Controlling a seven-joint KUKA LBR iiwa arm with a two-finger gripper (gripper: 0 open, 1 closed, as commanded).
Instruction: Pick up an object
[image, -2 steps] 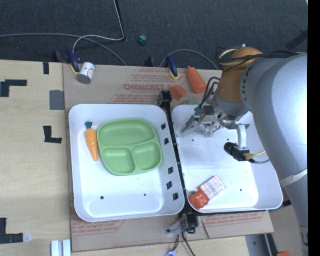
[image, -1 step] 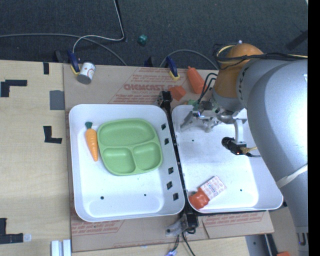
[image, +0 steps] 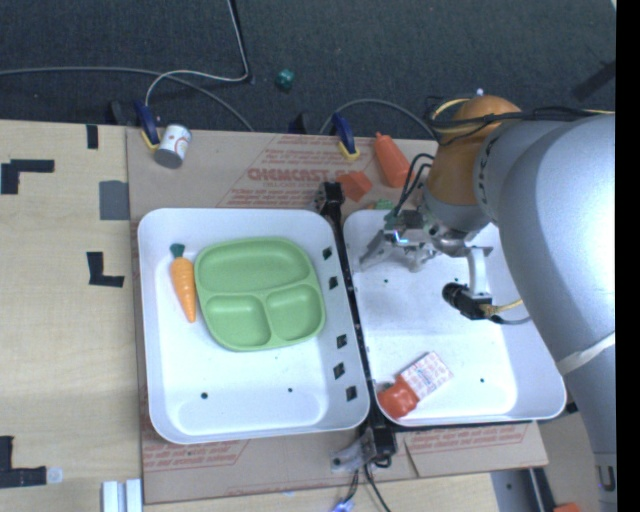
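Observation:
My gripper (image: 398, 254) hangs low over the far left part of the right bin (image: 500, 345), close to the wall between the bins. Its two metal fingers (image: 373, 252) stand spread, open, with only bare white bin floor between them. A small packet with a red end and a white patterned end (image: 415, 383) lies at the near edge of the right bin, well away from the gripper. In the left bin (image: 160, 330) an orange toy carrot (image: 183, 286) lies beside a green divided plate (image: 262, 292).
An orange object (image: 391, 160) and a smaller orange piece (image: 356, 185) lie on the cardboard behind the right bin. A small white can (image: 172, 144) and blue clips sit at the back. The arm's bulky grey body (image: 560, 220) covers the right bin's right side.

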